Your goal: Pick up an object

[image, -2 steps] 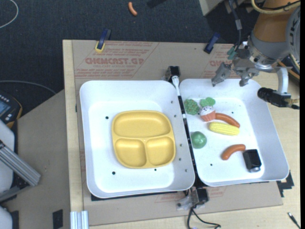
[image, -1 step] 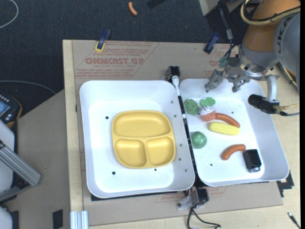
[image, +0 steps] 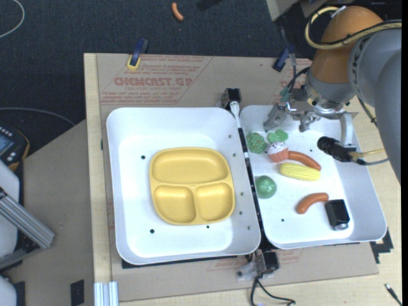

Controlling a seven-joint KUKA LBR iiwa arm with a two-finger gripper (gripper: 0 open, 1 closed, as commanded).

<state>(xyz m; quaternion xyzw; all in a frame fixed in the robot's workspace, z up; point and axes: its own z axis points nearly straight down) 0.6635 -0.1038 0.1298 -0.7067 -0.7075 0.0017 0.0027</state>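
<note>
On the bench, two white bins are sitting side by side. The left bin (image: 127,190) is holding one yellow tray (image: 191,185) with three compartments, one long one at the far side and two smaller ones nearer the camera.

The right bin (image: 363,203) is holding the small items. Counting them: two sausages, one orange sausage (image: 304,159) lying at a slant near the middle and a second sausage (image: 311,202) lying closer to the near edge; one yellow corn cob (image: 299,171) lying between the two, just below the first; one green ball (image: 265,186) sitting by the left wall; one green leafy piece (image: 256,143) near the far left corner; one small cupcake with a green top (image: 277,146) sitting just beside that leafy piece and touching the end of the orange sausage; and one black block (image: 337,213) lying near the right of the second sausage.

The gripper (image: 288,116) is hanging over the far part of the right bin, just above the cupcake and the leafy piece. Whether it is apart or together cannot be told, and nothing is showing clamped in it.
</note>
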